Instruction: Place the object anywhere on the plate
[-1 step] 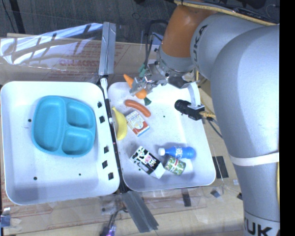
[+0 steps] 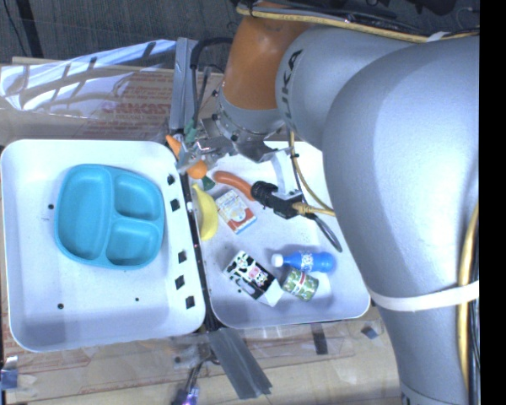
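A blue divided plate (image 2: 110,216) lies in the left bin (image 2: 34,310). My gripper (image 2: 196,152) hangs low over the far left corner of the right bin (image 2: 346,302), beside the wall between the bins. Small orange pieces (image 2: 199,170) show right under it, and I cannot tell whether it has hold of them. Just below lie a yellow banana (image 2: 207,213) and an orange sausage-shaped toy (image 2: 233,180). The arm's orange band (image 2: 257,62) and grey body cover the far and right parts of that bin.
The right bin also holds a small orange-and-white box (image 2: 235,210), a black-and-white patterned carton (image 2: 252,277), a blue-capped bottle (image 2: 308,261) and a green can (image 2: 300,285). A black connector with cable (image 2: 278,201) hangs from the arm over the bin.
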You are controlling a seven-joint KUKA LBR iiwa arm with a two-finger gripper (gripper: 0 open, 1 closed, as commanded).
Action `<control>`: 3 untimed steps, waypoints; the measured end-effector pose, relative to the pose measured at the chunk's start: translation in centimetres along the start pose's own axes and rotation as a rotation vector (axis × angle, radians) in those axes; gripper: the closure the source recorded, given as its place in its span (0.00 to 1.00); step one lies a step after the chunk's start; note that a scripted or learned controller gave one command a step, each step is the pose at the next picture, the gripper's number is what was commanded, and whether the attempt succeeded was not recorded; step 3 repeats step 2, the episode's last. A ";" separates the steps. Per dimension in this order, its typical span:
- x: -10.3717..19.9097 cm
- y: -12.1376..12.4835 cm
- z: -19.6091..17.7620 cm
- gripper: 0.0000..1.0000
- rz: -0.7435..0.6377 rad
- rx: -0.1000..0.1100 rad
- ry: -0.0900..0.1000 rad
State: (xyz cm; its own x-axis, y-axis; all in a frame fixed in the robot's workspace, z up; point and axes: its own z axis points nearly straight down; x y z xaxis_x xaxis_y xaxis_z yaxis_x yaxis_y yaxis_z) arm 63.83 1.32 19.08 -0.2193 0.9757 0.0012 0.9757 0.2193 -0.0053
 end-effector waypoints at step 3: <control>4.9 -2.8 -0.1 0.00 -0.088 -0.001 -0.001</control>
